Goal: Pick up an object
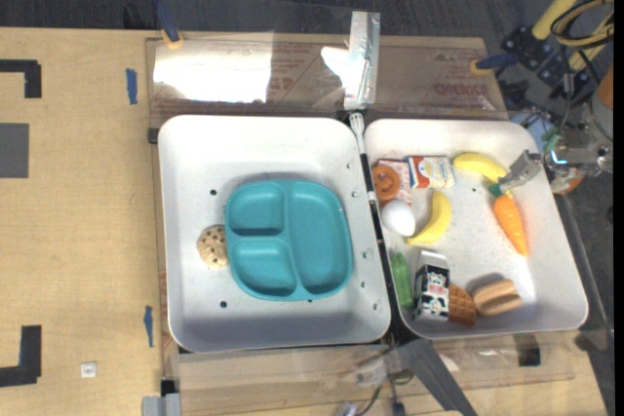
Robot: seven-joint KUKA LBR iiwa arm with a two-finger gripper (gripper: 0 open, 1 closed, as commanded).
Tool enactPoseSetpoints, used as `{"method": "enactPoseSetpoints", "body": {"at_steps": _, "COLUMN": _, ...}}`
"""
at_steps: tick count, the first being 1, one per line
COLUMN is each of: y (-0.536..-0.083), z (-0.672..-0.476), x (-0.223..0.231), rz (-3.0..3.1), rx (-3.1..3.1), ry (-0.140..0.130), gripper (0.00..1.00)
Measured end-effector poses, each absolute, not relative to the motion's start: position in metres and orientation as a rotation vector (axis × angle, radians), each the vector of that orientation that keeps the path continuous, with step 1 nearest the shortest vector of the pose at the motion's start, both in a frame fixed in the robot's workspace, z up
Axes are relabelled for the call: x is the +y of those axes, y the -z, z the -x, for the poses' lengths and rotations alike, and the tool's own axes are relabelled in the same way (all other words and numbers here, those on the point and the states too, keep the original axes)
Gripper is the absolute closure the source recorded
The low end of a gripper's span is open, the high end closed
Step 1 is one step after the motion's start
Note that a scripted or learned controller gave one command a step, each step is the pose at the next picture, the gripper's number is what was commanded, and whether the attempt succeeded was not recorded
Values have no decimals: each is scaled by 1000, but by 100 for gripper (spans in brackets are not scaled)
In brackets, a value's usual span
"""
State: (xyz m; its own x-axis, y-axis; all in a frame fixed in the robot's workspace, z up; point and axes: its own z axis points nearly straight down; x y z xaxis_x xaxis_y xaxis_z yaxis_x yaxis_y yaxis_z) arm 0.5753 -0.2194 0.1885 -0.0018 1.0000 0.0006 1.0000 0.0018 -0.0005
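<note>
My claw [517, 172] hangs at the upper right of the right bin [570, 307], just above the carrot [511, 221] and beside a banana [480, 166]; its opening cannot be told. At frame centre-left, the left bin [185, 151] bears a teal tray [290, 238] and a cookie [213, 245].

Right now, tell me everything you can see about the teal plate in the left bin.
The teal plate looks like smooth plastic, rounded-rectangular, split into three compartments: two at the far side, one larger at the near side. It lies flat, face up, slightly rotated, mid left bin. Nothing sits in it. A cookie rests against its left edge.
</note>
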Motion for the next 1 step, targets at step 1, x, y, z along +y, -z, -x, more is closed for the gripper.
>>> {"method": "enactPoseSetpoints", "body": {"at_steps": 1, "y": -87, "z": -583, "x": -129, "rz": 2572, "rx": -1807, "ry": 4, "gripper": 0}}
